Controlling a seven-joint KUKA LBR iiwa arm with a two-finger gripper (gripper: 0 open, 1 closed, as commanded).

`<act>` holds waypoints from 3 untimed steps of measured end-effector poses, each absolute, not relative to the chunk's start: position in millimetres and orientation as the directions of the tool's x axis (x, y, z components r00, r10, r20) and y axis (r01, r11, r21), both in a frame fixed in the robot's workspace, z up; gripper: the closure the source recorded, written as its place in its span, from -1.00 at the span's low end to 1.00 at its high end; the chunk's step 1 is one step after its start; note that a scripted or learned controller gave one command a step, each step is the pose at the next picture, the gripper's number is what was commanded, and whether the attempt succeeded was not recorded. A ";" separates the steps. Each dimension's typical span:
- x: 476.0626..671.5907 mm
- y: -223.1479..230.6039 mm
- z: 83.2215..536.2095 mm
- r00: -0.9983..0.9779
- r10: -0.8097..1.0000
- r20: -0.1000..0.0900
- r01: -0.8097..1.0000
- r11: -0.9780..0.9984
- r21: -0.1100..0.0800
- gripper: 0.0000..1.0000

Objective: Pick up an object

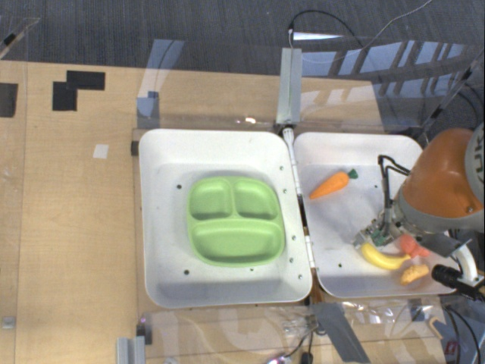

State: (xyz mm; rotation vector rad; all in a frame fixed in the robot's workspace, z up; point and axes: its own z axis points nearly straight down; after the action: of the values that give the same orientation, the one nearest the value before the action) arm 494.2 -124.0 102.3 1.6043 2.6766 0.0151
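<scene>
At the near edge of the right bin (333, 283), you have a cluster: a yellow banana (381, 258), an orange-yellow piece (414, 274) just beside its right end, and a pink piece (410, 244) behind that, partly under the arm. All three lie close together, touching or nearly so.

Just above the banana's left end sits the gripper (377, 235), low in the bin; you cannot tell from this slant whether it is spread or closed, and nothing is visibly held. The arm (443, 180), orange band uppermost, covers the bin's right side.

Farther back, a carrot (331, 185) lies alone, tilted, green top toward the right, well apart from the cluster.

In the left bin (159, 203), a green tray (233, 220) with three compartments rests in the middle.

Risks for you to note: the banana's curve may slip out of a pinch near its tip; crowded neighbours could be nudged or caught along with it; the near wall leaves little room.
</scene>
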 end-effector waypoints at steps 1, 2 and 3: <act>556.4 -59.9 186.0 -0.442 0.897 -0.003 0.897 0.442 0.007 1.00; 600.7 -3.0 188.0 -0.155 0.988 -0.001 0.988 0.155 0.005 1.00; 656.9 -82.9 231.8 -0.144 0.990 -0.002 0.990 0.144 0.007 1.00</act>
State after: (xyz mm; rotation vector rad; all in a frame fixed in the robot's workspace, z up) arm 656.9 -82.9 231.8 2.0508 2.3713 0.0062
